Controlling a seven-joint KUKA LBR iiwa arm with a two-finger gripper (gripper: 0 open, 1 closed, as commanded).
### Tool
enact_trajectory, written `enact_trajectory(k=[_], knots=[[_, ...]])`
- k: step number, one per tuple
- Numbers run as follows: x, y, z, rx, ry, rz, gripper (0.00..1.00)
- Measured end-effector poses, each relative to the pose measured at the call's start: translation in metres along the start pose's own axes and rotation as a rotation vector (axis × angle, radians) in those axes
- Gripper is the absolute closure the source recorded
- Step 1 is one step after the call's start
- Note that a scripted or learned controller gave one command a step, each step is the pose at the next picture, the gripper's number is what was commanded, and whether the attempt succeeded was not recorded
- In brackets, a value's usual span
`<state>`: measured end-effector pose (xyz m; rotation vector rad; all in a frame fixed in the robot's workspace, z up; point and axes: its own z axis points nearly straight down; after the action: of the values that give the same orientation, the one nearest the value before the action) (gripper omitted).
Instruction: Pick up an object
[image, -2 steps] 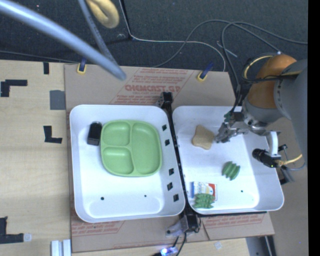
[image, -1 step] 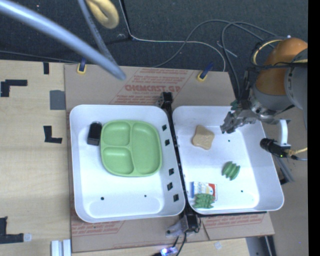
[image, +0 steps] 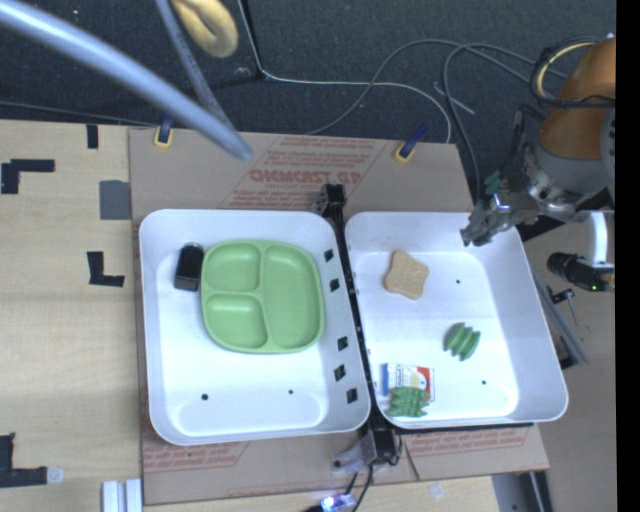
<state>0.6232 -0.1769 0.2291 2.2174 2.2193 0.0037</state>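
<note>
The gripper, finger state not discernible, was positioned over the right bin's far right corner, presumably staged to approach the tan biscuit near the far left edge.

The grey arm enters from the upper right of the camera view, its orange band rounded and bright near the frame's top corner. Below the band the wrist angles down and to the left, a cluster of grey and silver housings with dark cabling looped around it. At its tip the pincer points downward and leftward, dark and narrow, poised at the upper right edge of the right-hand bin. Whether its tips are spread or closed cannot be made out from this angle.
</note>
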Motion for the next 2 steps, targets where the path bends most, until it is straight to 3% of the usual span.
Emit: enact_trajectory(k=[1,2], knots=[[0.000,0.000,-0.002,0.005,0.001,0.000,1.00],[0.049,-0.008,0.009,0.007,0.003,-0.004,1.00]])
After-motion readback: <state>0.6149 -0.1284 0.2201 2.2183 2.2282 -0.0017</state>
